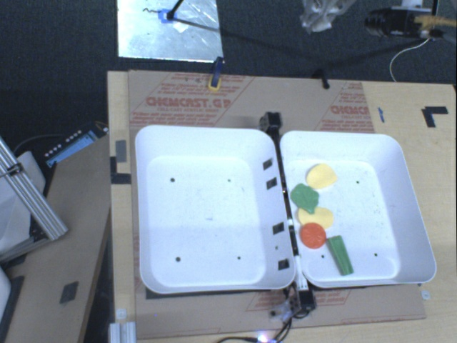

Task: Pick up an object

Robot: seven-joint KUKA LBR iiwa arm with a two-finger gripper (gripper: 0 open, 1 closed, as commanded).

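The right bin holds several small toys along its left side. A yellow piece lies farthest back, and a green leafy piece sits just in front of it. Below these come a second yellow piece, a red round piece and a green bar, packed close together. My gripper hangs high over the floor beyond the bench's far edge, blurred, well away from the bins and the toys.
The left bin adjoins the right one along a black hinge strip. Both rest on a cardboard sheet that carries a yellow clip. A shiny metal plate lies on the floor at the back left. An aluminium rail stands at the left.
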